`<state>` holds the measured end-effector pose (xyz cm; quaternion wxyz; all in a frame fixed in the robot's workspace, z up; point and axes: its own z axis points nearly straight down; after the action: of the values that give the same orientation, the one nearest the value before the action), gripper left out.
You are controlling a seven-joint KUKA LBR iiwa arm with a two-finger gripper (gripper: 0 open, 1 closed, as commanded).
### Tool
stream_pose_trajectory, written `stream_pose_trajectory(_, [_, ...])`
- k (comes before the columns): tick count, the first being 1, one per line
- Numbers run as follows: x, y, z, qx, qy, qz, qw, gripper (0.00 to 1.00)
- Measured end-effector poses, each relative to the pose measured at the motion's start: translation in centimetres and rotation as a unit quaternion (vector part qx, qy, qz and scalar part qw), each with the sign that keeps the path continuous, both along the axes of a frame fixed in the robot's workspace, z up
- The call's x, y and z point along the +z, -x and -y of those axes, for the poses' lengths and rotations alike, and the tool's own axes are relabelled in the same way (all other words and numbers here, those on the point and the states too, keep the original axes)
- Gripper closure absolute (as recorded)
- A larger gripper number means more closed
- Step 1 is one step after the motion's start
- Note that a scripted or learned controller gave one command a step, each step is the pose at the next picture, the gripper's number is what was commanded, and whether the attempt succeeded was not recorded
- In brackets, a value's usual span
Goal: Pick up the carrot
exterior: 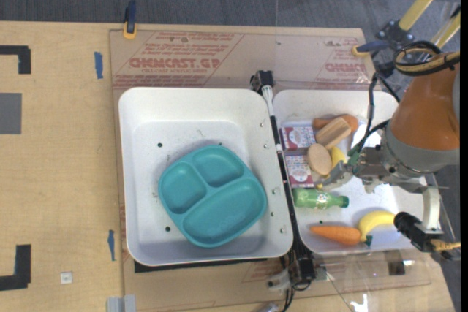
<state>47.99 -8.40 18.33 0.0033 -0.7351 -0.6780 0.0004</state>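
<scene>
The orange carrot (336,234) lies flat along the front edge of the right bin (380,109), its tip pointing left. Just to its right is a yellow banana (376,221). My gripper (348,168) hovers over the middle of the right bin, above and behind the carrot and well apart from it. It is near the green bottle (319,199) and a round bread roll (319,158). Nothing shows in its grasp.
The right bin also holds two pink cartons (296,135), a tan bread loaf (333,129) and a small yellow item (338,156). A teal divided plate (212,193) sits in the left bin (146,120). A ridge (278,157) divides the bins.
</scene>
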Motion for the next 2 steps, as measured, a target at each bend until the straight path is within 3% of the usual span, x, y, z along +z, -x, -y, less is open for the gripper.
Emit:
stream_pose_trajectory(1, [2.2, 0.0, 2.7, 0.17, 0.0033, 0.005, 0.9855, 0.0])
stream_pose_trajectory(2, [0.1, 0.0, -2.2, 0.267, 0.0, 0.002, 0.9637, 0.0])
